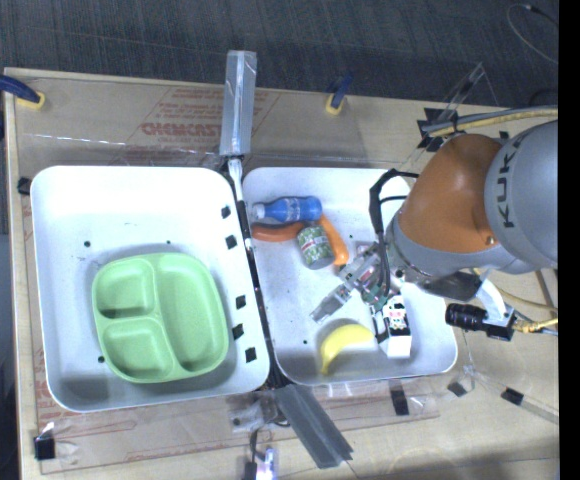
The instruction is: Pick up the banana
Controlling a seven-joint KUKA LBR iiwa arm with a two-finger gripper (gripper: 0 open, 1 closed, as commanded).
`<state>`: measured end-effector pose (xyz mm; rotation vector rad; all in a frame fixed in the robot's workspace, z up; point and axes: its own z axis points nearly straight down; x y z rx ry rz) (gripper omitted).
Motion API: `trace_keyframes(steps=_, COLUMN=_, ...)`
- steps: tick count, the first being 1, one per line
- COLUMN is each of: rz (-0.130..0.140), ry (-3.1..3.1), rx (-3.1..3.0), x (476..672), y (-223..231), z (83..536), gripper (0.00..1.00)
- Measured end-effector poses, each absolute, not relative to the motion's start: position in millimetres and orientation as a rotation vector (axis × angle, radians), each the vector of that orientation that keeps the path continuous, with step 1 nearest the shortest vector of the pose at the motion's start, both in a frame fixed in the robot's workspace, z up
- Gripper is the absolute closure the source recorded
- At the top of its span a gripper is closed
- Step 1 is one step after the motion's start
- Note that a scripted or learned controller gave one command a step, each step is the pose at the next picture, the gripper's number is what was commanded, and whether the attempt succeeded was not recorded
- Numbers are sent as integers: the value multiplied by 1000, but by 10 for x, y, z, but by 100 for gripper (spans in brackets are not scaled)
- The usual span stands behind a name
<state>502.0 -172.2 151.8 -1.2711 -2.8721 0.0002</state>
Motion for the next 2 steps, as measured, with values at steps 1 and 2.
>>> trace_keyframes(steps=1, rz=-1, ry=-3017, rx=-866, x=4770, y=-1792, z=915, gripper=0)
trace_keyframes(steps=2, rz=-1, ry=-3017, rx=-866, x=4771, y=-1792, z=915, gripper=0)
